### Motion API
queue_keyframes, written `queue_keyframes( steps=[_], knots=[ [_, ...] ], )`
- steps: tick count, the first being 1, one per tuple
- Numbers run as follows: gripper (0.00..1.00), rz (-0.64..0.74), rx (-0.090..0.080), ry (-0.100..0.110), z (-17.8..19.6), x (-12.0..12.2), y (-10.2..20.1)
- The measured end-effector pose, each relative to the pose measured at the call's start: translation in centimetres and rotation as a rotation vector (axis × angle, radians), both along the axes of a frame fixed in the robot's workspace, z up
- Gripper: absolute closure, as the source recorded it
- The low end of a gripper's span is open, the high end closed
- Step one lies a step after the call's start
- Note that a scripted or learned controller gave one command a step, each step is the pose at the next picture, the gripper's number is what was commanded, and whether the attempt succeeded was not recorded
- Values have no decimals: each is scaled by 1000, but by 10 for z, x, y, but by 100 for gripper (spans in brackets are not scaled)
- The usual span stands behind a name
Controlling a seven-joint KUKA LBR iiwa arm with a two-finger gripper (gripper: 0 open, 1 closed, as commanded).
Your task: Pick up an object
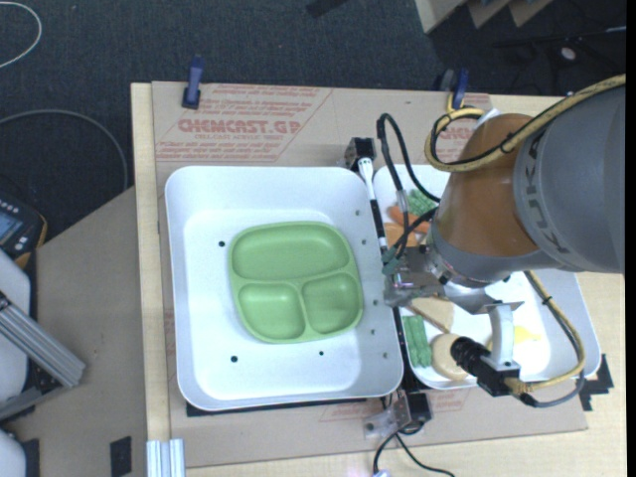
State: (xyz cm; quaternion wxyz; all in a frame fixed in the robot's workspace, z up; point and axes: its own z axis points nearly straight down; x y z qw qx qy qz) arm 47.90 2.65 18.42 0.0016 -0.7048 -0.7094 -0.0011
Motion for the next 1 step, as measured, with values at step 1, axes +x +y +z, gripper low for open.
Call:
queue_keyframes(
  steps=[1],
  knots=[
    [100, -2, -1, -9, 101, 2, 35]
  ],
)
